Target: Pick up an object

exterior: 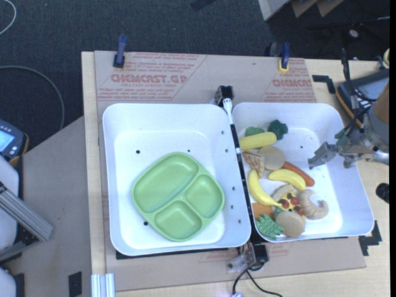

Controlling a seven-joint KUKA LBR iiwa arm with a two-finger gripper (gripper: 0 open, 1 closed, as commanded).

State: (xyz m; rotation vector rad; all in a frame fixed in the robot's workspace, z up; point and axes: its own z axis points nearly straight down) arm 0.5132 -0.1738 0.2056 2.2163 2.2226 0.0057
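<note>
Over the right bin's (356, 184) right side, the tool (325, 154) hangs with fingers apart and nothing between them; the toy food pile (278, 187) lies untouched, so picking remains undone

Toy food pile (279, 187) in right bin (346, 215): corn (258, 141), broccoli (277, 129), two bananas (287, 176), carrot (301, 173), shrimp (315, 208), lettuce leaf (267, 226). Items lie flat, touching, crowded toward bin's left side.

A divided tray (178, 195) lies in the left bin (117, 166) toward its near edge, while toy foods (278, 184) crowd the left side of the right bin (352, 190), beside the rim the bins share.
</note>
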